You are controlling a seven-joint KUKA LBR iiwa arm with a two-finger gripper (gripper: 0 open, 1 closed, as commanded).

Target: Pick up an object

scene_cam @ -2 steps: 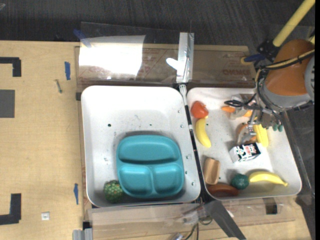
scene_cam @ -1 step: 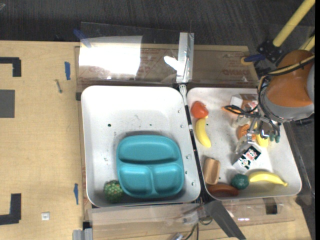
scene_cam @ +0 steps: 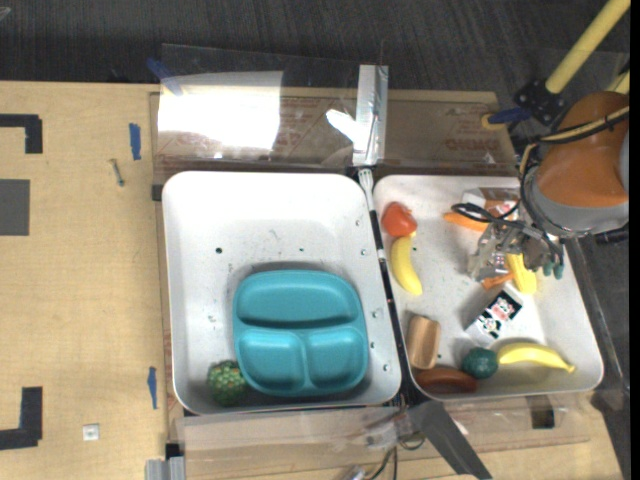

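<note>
My gripper (scene_cam: pixel 497 255) hangs low over the upper right part of the right bin (scene_cam: pixel 585 313), below the arm's orange band (scene_cam: pixel 590 163). Right beside it lie a yellow block (scene_cam: pixel 523 274) and a small orange piece (scene_cam: pixel 495 282), with an orange carrot-like piece (scene_cam: pixel 466 221) just behind. I see nothing lifted off the bin floor. Also in this bin are a small banana (scene_cam: pixel 405 266) under a red-orange fruit (scene_cam: pixel 398 219), a black-and-white card (scene_cam: pixel 497 314), a larger banana (scene_cam: pixel 535 357), a dark green ball (scene_cam: pixel 480 362), a brown oval (scene_cam: pixel 445 377) and a tan cylinder (scene_cam: pixel 423 340).
The left bin (scene_cam: pixel 190 228) holds a teal divided tray (scene_cam: pixel 298 330) and a bumpy green fruit (scene_cam: pixel 226 382) at its front left corner. A clear plastic sheet (scene_cam: pixel 265 118) stands behind the bins. A yellow pole (scene_cam: pixel 595 30) crosses the top right.
</note>
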